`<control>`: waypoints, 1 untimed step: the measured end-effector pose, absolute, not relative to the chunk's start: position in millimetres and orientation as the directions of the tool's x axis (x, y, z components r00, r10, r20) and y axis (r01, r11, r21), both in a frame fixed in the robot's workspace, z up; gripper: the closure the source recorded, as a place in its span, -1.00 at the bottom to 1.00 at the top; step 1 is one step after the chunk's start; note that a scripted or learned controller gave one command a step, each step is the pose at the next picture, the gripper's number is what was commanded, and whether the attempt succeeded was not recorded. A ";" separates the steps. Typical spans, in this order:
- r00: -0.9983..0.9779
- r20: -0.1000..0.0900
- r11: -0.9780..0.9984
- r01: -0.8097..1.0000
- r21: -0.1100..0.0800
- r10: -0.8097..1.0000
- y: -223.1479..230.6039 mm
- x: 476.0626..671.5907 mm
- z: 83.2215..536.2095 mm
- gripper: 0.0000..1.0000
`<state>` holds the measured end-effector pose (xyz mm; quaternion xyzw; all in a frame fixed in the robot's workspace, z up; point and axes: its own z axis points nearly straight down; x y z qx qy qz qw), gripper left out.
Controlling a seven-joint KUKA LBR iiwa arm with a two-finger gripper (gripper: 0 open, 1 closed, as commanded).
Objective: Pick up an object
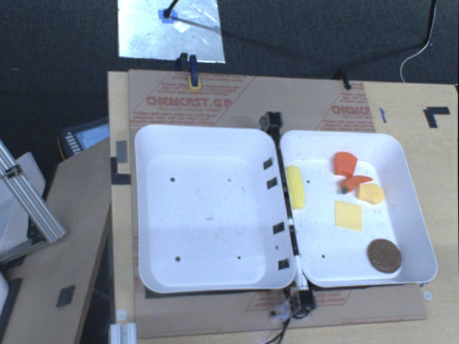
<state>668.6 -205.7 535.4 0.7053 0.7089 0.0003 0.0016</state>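
The right bin (pixel 412 192) holds several small objects. A yellow corn cob (pixel 295 186) lies along its left wall. An orange-red piece (pixel 345 163) sits at the back, with a small orange carrot-like piece (pixel 353 183) just below it. Beside that is a yellow-orange block (pixel 371 193). A flat pale yellow square (pixel 349 216) lies in the middle, and a brown round cookie (pixel 384 255) rests near the front right corner.
The left bin (pixel 150 156) stands next to the right one, joined by black clips (pixel 278 228) along the shared edge. Both rest on a cardboard sheet (pixel 237 99). A silver foil sheet (pixel 171 20) lies behind on dark carpet.
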 end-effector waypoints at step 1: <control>-0.005 -0.002 0.005 1.000 0.003 1.000 -205.7 668.6 535.4 1.00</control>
